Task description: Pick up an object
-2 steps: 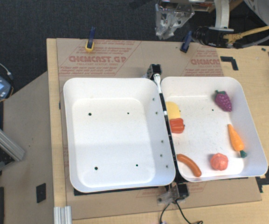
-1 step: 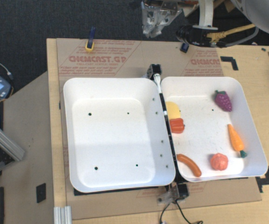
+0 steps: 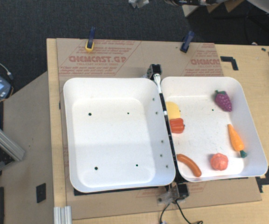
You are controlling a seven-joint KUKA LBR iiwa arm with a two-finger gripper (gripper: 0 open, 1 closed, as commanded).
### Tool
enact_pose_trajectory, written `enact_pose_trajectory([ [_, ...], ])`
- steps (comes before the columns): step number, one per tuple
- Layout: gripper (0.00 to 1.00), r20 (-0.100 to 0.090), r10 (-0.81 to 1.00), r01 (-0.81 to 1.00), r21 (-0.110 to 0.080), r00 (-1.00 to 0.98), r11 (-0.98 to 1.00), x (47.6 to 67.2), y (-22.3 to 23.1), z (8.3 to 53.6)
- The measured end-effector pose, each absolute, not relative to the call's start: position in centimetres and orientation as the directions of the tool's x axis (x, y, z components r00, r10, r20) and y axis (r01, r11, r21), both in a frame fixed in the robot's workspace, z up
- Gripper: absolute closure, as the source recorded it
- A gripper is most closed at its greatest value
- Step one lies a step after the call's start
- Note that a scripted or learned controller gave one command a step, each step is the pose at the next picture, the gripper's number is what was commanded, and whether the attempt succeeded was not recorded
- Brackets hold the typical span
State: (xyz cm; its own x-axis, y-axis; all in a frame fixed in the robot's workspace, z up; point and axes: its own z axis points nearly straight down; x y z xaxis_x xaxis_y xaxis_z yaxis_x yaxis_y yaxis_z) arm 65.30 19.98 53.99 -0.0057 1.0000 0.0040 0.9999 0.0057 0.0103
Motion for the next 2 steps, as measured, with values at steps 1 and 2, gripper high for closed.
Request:
enact_pose_trajectory([
  [1,1.0,0.002,1.0,1.0,-0.002,-0.006,0.006,60.3,22.7,53.6],
  [2,1.0,-0.001,1.0,1.0,-0.006,-0.002,0.002,56.9,22.4,50.4],
])
